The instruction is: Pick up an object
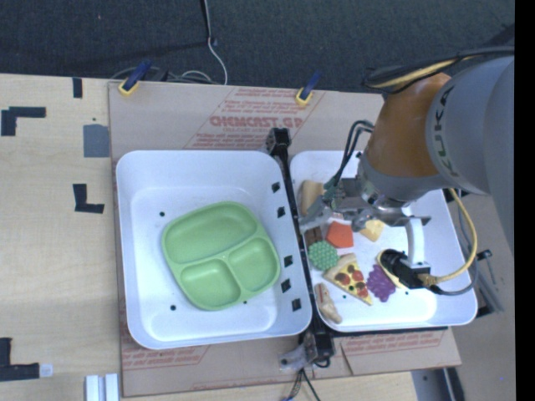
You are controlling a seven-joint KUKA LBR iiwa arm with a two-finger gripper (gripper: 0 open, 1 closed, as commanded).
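I have the arm reaching in from the right of the frame, with the hand low over the right bin, among the toy food at its left side. I cannot tell the state of the hand. Candidates lie just below it: an orange piece, a green piece, a pizza slice and purple grapes. I judge this the approach step. Next, I need a confirmed closure on one piece before lifting. The green tray sits in the left bin.

You see toy foods lying flat in the right bin. An orange block lies beside a pizza slice and purple grapes.
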